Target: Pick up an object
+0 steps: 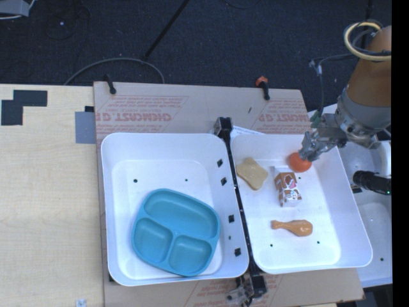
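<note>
background: dark carpet with loose cables behind, pale wood counter (pixel 45 190) at left, cardboard sheet under the bins.
left bin (pixel 121 152): holds a blue divided tray (pixel 176 231), lying flat toward the front right, likely parked there as a drop target or spare item.
divider: black clips along the shared edge, pinning the two bins together so they don't slide.
right bin (pixel 332 235): the pickable things sit here, spread apart so each can be grabbed alone.
tan sponge-like piece (pixel 252 173): near the divider, flat.
small carton (pixel 288 188): brown and white, mid-bin, lying on its side.
toy drumstick (pixel 294 227): front of the bin, well apart from the rest.
orange round object (pixel 299 162): back of the right bin, directly under the end effector, looks like the current target.
end effector (pixel 312 149): down at the orange object, touching or just above it; clenched or released, cannot tell from here.
arm: reaches in from the right, wrist tilted toward the bin.
progress: grasp attempt underway by my read, nothing lifted yet.
</note>
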Controlling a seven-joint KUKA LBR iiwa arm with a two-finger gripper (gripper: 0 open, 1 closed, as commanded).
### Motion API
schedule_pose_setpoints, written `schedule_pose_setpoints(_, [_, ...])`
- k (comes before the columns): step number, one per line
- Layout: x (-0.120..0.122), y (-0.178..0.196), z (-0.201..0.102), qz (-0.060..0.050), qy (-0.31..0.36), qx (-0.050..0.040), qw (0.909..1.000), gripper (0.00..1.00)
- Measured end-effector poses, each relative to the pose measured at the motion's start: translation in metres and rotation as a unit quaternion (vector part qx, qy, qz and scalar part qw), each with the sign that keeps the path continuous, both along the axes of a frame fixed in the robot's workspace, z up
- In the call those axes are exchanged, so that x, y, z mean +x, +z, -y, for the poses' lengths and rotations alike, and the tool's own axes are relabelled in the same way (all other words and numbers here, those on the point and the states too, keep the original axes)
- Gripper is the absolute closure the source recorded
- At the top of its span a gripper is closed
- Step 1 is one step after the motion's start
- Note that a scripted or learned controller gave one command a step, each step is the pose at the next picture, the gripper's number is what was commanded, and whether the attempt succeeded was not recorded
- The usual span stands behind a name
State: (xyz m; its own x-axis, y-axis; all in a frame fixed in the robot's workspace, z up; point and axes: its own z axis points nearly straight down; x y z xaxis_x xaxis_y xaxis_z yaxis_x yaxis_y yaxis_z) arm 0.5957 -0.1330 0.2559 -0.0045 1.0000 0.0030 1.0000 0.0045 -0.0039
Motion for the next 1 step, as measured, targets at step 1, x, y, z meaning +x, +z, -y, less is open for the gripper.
schedule_pose_setpoints(1, [0.0004, -0.0120, -0.0516, 0.000, 0.000, -0.0002, 1.0000, 1.00])
